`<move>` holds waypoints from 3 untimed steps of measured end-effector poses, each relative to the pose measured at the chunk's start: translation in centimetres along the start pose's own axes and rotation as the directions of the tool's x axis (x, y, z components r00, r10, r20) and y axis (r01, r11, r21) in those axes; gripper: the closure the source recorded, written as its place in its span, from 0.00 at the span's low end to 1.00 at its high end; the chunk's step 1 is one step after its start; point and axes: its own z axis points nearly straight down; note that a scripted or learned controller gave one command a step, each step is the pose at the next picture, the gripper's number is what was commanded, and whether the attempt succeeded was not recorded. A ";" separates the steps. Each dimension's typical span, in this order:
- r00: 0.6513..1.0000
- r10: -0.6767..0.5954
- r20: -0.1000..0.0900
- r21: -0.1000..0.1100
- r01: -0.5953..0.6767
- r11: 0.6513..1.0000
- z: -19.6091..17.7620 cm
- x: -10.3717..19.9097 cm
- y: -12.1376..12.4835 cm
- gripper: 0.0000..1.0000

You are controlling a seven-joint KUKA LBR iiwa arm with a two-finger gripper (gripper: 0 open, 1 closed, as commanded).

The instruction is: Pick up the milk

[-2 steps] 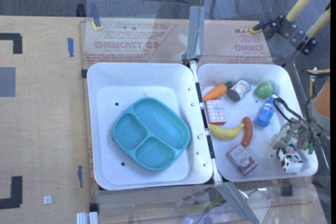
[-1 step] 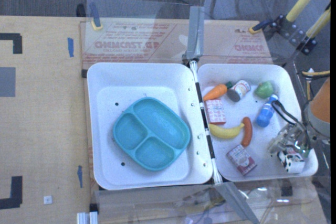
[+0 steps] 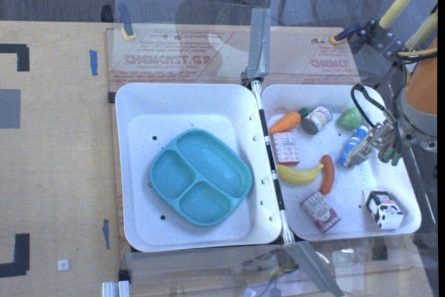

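Camera view. Right bin: milk carton, black-and-white, at the near right corner, lying free. Gripper above the bin's right side, well apart from the carton, farther from the camera; finger state cannot be told, possibly touching the blue bottle. Left bin: teal divided plate.

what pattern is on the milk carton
Black and white cow patches, on the milk carton in the camera view.
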 end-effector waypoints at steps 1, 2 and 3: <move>1.000 0.000 -0.001 0.000 0.000 1.000 0.0 0.0 0.0 0.00; 0.981 -0.193 -0.002 0.001 0.193 0.981 8.4 -2.0 -6.9 0.00; 0.982 -0.190 0.004 -0.001 0.190 0.982 7.3 -2.1 -6.9 1.00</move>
